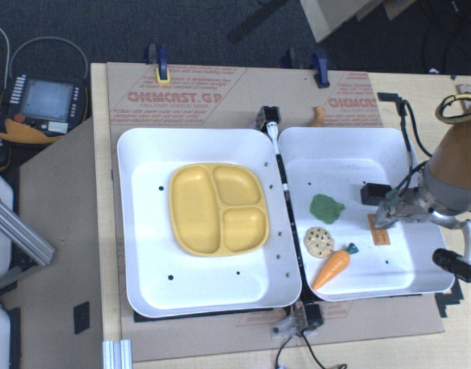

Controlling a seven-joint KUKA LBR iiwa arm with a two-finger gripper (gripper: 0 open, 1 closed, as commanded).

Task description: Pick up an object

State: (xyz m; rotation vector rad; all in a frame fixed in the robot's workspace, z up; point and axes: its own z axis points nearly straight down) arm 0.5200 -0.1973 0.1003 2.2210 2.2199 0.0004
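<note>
- One camera only, fixed above my bench (220, 321), looking down at a slant.
- Both white bins fit whole in frame: left bin (143, 206), right bin (350, 148).
- Bench's far edge sits high in frame, near edge low; dark floor shows beyond.
- My arm (454, 167) enters from the view's right side.
- Moderate distance; small items in the bins stay distinguishable.

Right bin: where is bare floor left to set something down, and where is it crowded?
In the right bin, the far strip above the green leaf is bare, as is the floor along the divider left of the leaf. Crowded: the near half, with the cookie and carrot close together, and the gripper over the orange piece at right.
</note>
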